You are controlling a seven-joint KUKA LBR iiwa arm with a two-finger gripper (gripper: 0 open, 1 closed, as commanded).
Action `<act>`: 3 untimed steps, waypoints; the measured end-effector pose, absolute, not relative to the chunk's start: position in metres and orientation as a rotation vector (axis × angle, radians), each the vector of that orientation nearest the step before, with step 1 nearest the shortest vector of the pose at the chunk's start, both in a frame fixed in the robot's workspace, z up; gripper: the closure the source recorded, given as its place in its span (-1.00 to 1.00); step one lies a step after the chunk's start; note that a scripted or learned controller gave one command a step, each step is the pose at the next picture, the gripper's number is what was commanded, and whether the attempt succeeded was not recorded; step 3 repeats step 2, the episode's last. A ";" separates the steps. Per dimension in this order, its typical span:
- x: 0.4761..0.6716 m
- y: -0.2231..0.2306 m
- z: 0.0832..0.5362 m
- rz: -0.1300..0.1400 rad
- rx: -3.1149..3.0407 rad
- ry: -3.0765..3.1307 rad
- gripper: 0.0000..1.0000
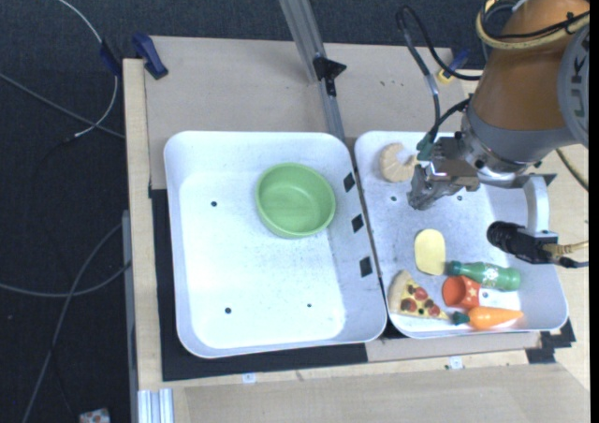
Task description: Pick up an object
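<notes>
Jaws: parted or clenched, cannot tell from this angle. Gripper (428, 195) low over upper part of right bin (468, 225), above bare white floor, tan pastry piece (395, 161) just beside it on view-left, yellow piece (430, 251) near on the camera side. Count in right bin: 1 tan pastry piece, 1 yellow piece, 1 pizza slice (415, 298), 1 green bottle (484, 273), 1 red piece (457, 291), 1 orange carrot (493, 317); six in all, last four crowded at the near edge, bottle lying on its side, red piece touching it, carrot just beside. Count in left bin (234, 290): 1 green bowl (296, 198), upright, well apart from the rest. 2 white bins side by side on wooden bench (234, 84). Grey-and-orange arm (533, 56) in from view-right. Any print on bottle too small to read
</notes>
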State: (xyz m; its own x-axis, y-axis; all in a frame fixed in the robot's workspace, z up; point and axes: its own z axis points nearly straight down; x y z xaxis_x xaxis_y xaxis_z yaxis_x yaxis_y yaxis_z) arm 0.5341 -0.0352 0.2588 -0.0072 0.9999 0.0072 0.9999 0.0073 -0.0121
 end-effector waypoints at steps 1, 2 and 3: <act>0.539 0.014 0.244 0.011 -2.204 -2.217 1.00; 0.550 0.074 0.233 0.004 -2.209 -2.223 1.00; 0.550 0.074 0.233 0.004 -2.209 -2.223 1.00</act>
